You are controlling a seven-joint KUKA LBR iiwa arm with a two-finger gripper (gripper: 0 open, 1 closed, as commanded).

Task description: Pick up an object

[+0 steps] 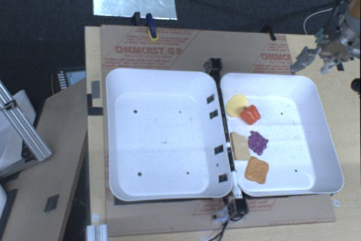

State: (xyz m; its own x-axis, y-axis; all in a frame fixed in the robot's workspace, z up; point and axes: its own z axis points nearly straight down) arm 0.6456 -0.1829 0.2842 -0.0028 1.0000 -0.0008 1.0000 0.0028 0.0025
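single fixed camera above bench, angled down (slantwise), both white bins (169, 79) framed

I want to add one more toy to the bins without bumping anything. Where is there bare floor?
The left bin floor is bare from wall to wall. In the right bin, the half toward its right wall is free. Crowded: the strip along the divider, where the yellow piece, red piece, tan slab, purple grapes and orange piece cluster.

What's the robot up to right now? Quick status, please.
Gripper open, above right bin's far corner, holding nothing. Toy foods clustered along bin's left side, untouched. Nothing blocking them.
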